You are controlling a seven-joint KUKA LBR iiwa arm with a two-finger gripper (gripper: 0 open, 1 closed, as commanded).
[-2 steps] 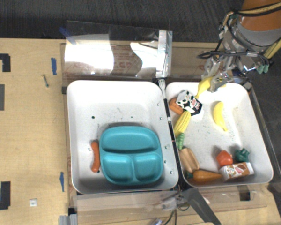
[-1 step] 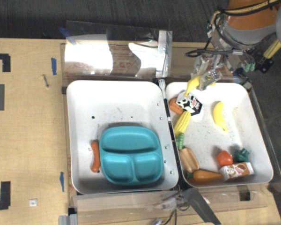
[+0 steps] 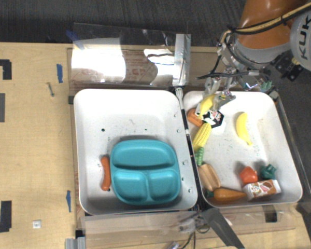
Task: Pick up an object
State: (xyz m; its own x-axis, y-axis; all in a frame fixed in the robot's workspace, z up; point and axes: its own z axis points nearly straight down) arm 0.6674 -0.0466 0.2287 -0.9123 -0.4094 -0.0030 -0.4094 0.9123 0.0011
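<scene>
My gripper hangs over the far left corner of the right bin, under the grey wrist with its orange band. Directly below it lies a small yellow piece, next to a black-and-white toy and an orange piece. A corn cob lies along the bin's left wall. A banana rests apart in the middle of the bin. I cannot tell whether the gripper touches the yellow piece.
Along the right bin's near edge lie a hot dog, a carrot, a red fruit, a green piece and a small carton. The left bin holds a teal divided tray and an orange sausage.
</scene>
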